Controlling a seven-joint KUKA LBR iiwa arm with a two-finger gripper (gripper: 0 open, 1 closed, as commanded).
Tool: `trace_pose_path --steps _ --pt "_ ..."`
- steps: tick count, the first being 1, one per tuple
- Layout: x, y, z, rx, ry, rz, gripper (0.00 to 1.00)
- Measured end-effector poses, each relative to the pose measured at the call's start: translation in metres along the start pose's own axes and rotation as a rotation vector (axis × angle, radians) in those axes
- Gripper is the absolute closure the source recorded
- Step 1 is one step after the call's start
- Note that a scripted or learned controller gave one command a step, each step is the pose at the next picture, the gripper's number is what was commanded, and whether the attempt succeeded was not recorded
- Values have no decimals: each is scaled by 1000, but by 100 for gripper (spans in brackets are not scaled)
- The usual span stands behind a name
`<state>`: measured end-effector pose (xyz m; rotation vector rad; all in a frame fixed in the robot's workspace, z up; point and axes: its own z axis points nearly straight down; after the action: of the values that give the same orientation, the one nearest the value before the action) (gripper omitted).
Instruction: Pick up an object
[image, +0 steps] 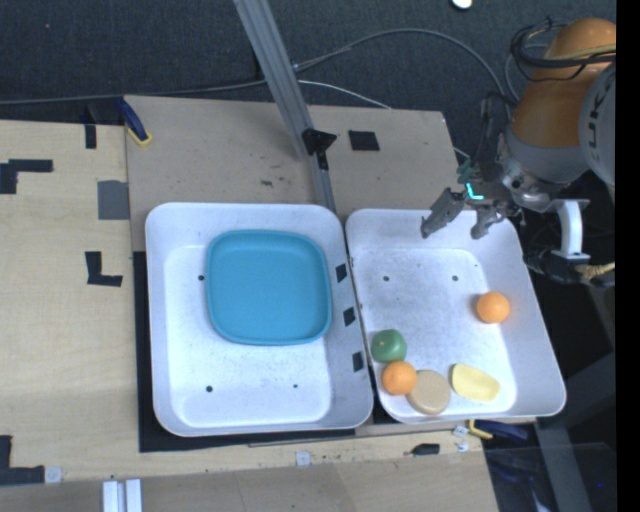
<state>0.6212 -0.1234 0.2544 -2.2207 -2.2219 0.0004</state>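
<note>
Orange ball (491, 307), nearest candidate, sits below the pincer (462, 219) and slightly toward the arm, loose on the right bin (420, 290) floor. Fingers apart, nothing between them. Likely to roll off a glancing finger; the green ball (388, 346), second orange ball (399, 378), tan disc (430, 392) and yellow piece (474, 383), farther below, crowd together, inviting a double catch. Arm reaches in, wrist angled down over the bin's far edge.
</note>
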Motion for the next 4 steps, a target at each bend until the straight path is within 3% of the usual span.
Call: trace_pose_path --steps 1,4 --pt "0 0 0 0 0 0 0" --pt "-3 9 148 5 0 0 0"
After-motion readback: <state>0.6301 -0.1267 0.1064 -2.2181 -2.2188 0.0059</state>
